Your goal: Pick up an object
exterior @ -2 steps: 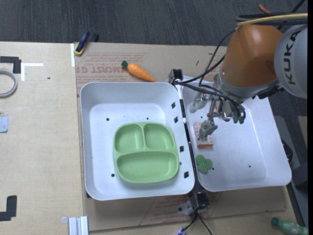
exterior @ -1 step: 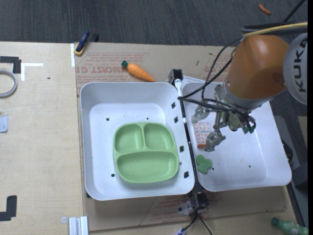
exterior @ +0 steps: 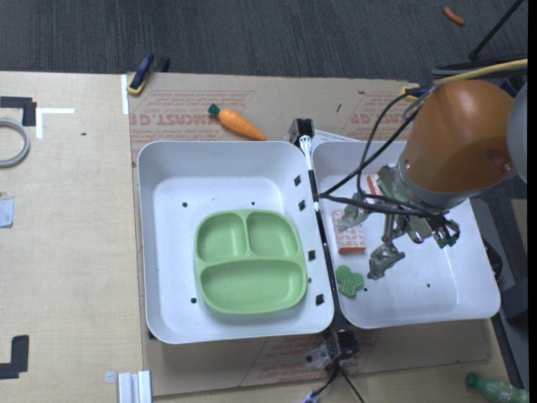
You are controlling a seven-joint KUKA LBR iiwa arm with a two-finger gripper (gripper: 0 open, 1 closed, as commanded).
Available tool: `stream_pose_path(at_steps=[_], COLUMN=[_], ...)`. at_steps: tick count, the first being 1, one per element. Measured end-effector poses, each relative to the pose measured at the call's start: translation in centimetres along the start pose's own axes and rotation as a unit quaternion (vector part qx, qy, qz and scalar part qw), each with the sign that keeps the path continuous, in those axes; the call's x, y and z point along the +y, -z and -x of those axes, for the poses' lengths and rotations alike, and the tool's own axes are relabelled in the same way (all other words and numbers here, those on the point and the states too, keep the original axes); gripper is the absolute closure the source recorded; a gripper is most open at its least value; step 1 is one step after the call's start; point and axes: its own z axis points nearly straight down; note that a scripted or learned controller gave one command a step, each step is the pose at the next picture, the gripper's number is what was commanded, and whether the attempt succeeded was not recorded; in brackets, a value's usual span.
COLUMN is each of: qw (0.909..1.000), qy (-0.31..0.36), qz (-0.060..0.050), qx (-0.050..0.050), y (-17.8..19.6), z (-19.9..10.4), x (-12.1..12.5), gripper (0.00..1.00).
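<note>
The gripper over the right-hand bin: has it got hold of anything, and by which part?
Nothing shows between the fingers of the gripper. It hangs over the right bin, apart from the green piece and the orange-and-white packet.

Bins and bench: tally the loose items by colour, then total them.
Green: 2, the divided plate in the left bin and a small leafy piece in the right bin.
Orange: 1, the toy carrot on the bench.
Red and white: 1, the small packet.
Total: 4
</note>
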Motion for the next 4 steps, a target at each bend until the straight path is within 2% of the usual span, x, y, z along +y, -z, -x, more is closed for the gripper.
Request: stream_pose_path(at_steps=[1,2,3,4], qw=[0.9996,0.9956,0.9746,0.9796], qy=[-0.029,0.094,0.224,0.201], qz=[0.000,0.000,0.000,0.000], qx=[-0.001,0.000,-0.001,0.000], y=[0.0,0.0,0.0,0.0], z=[3.0,-1.9,2.4,-3.2], x=[-1.7,-0.8,-0.8,-1.2], gripper=[0.00,0.00,0.00,0.00])
